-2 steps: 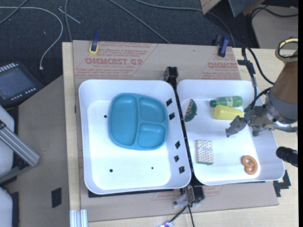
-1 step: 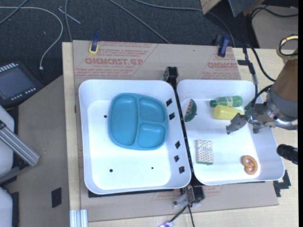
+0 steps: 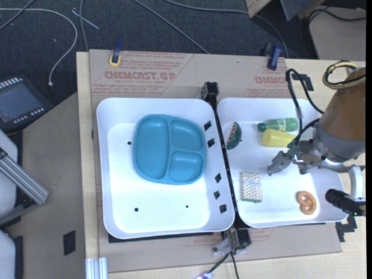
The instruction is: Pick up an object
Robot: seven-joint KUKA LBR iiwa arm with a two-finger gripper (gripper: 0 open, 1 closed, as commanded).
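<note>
Nothing is picked up yet: you still have every object lying in the right bin (image 3: 331, 217). The small patterned packet (image 3: 251, 187) lies low in that bin, just left of and below the gripper (image 3: 280, 163), which hovers with jaws spread and nothing between them. The yellow item (image 3: 277, 138) and green bottle (image 3: 279, 124) lie above it, and the pretzel (image 3: 306, 202) sits lower right.

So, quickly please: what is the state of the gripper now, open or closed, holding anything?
Two-finger gripper: hangs over the right white bin; open or closed cannot be told.
</note>
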